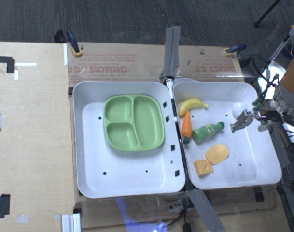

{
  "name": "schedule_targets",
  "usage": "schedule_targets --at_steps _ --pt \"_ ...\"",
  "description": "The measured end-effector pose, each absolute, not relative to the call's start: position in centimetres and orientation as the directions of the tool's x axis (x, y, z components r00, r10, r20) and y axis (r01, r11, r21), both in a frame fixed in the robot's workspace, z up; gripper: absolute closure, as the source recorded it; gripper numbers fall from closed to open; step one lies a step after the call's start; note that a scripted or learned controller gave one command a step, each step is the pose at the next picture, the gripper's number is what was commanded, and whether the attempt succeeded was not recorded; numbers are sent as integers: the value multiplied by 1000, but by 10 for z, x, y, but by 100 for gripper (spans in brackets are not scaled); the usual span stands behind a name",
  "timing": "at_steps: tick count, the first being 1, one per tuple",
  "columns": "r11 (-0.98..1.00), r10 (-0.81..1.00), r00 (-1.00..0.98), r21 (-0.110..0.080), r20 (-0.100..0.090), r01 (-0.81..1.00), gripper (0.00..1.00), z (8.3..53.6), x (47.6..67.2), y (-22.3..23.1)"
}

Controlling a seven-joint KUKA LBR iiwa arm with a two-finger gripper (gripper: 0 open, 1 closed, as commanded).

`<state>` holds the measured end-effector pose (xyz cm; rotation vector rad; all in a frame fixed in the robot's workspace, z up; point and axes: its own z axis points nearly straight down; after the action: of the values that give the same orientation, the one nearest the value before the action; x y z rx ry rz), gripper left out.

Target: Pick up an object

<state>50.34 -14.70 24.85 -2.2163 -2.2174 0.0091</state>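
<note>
Cheese (203, 167), a small yellow wedge, lies nearest the camera in the right bin (262, 170), close to the front wall. Just behind it and touching or nearly touching it sits a flat, rounded yellow chip (217, 153). Further back, a green bottle (207, 131) lies on its side, its cap pointing right. An orange carrot (186, 126) lies beside the bottle's base, against the divider between the bins, and seems to touch the bottle. Behind the carrot, a yellow banana (191, 104) curves along the bin floor, near the carrot's upper end.

To the right of the bottle, apart from it, the gripper (241, 121) hangs over the right bin with nothing between its fingers; whether they are parted or closed cannot be told from this angle. The arm (287, 81) enters from the right edge. A small pale round object (238, 107) lies just behind the gripper; its nature is unclear.

The left bin (89, 168) holds a green divided plate (134, 123) with three compartments, set toward the back. Both bins rest on a cardboard-covered surface (118, 64), with clamps (73, 43) at its far edge.
</note>
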Motion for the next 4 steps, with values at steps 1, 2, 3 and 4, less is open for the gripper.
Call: schedule_targets --at_steps 1,2,3,4 --pt "41 999 -41 -9 1 999 0 141 553 -113" --pt "36 999 -36 23 4 999 0 103 574 -128" --pt "31 1000 -31 21 0 999 100 110 575 -132" --pt "-188 982 188 -6 -3 982 100 188 634 -87"
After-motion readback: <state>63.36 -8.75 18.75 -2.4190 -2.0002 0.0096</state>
